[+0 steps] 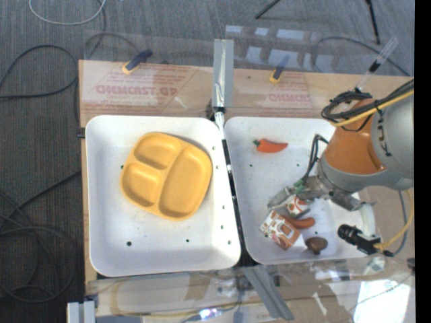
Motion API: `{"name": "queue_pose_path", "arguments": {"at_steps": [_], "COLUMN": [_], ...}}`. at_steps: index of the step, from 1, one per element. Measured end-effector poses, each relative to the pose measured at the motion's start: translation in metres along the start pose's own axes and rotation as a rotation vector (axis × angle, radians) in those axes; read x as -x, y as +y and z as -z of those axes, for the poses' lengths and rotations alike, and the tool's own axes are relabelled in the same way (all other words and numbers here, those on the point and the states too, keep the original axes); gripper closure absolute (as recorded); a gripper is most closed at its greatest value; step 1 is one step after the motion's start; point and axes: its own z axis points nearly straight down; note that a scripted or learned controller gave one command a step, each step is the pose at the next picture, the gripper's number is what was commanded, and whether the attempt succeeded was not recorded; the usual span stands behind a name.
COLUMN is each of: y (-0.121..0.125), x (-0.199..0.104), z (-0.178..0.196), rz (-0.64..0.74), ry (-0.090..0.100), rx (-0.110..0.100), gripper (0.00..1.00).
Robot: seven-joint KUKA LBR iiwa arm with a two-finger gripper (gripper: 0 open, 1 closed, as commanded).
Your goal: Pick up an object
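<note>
Over right bin (269,247), arm's jaws (301,195) above small carton (279,229), orange pepper (271,145) apart

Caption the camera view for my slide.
Grey arm's gripper over right white bin clutter; yellow divided plate in left bin.

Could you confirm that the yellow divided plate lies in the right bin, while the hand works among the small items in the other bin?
Not quite: the camera view shows the yellow divided plate in the left bin. The hand works among the small items in the right bin.

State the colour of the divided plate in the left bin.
Yellow-orange: the three-compartment plastic plate, clear in the camera view.
</note>
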Motion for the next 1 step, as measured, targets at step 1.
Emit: {"name": "queue_pose_path", "arguments": {"at_steps": [1], "y": [0.0004], "x": [0.0004], "z": [0.0079], "rz": [0.0], "ry": [0.001], "rx": [-0.001], "gripper": [1.0]}}
